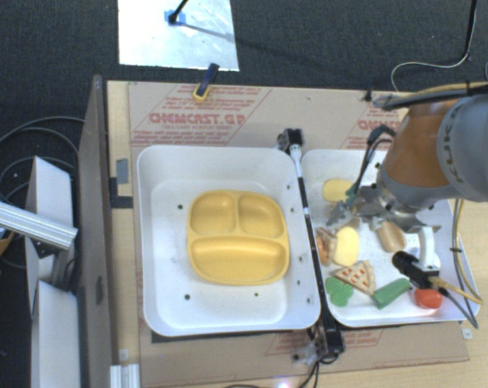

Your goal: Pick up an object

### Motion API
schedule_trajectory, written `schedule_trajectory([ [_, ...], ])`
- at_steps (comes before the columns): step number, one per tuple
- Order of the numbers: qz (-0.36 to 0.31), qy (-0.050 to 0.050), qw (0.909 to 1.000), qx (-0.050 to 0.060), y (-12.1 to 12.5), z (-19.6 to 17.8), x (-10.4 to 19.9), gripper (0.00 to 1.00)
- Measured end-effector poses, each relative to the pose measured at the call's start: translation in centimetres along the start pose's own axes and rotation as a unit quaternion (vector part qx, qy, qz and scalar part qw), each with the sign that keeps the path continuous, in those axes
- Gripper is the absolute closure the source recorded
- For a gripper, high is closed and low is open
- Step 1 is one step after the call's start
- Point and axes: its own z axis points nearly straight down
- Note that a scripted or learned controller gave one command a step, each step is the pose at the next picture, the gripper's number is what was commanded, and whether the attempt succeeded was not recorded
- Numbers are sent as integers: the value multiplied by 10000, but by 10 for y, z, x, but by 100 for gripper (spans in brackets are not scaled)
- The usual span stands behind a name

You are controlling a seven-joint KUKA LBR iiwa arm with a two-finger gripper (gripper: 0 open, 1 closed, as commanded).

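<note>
Robot lab, my test cell.
I'm working over a bench (228, 107) topped w/ printed cardboard, two white bins (167, 176) clamped side by side. Dark carpet floor (42, 47) w/ loose cables (18, 136) trailing at left, a foil-like sheet (179, 23) beyond the bench, aluminium extrusion rail (30, 223) at left edge. Right bin has plastic toy food (355, 276), left has a yellow divided plate (237, 237): test props, not a real kitchen.

You look down at a slant from one fixed camera above the bench (228, 107), both bins in frame, the arm (446, 156) entering from three o'clock.
</note>
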Motion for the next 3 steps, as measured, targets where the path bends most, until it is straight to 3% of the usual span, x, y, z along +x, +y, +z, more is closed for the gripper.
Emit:
schedule_trajectory([
  [1,8,-2,10000,-8,-8,34,-13,0],
  [2,5,2,10000,-2,-29,33,-2,0],
  [3,-18,-11,10000,-55,36,31,-12,0],
])
